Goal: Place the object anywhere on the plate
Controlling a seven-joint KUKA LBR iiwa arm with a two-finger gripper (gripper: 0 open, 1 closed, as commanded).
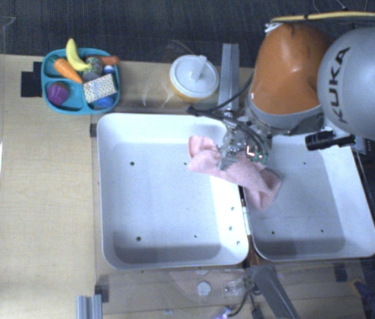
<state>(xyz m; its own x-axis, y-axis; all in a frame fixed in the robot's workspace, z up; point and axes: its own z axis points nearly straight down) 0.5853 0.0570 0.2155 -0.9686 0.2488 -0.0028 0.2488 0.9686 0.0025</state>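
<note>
1. Where the 2 white bins meet, a pink cloth (241,171) lies draped over the shared rims, one end in the left bin (154,211) near its back right corner, the other end hanging into the right bin (320,218).
2. Directly above the cloth's middle sits the gripper (235,153), its dark fingers pointing down and touching or pressing into the fabric; whether the fingers are apart or together cannot be told, since the wrist and the folds of cloth hide them.
3. Cloth bunches up on the left side of the gripper and spreads flatter toward the lower right.
4. Reaching in from the right, the KUKA arm (360,78) bends steeply downward, its orange band (288,65) above the wrist and its grey joint housing over the back of the right bin.
5. Beyond the bins, on the bench, a blue divided plate (50,78) holds toy food, including a banana (74,55) and a carrot (66,70); it stands well apart from the cloth.
6. Just behind the left bin's back rim stands a yellow cup with a white lid (194,77).
</note>
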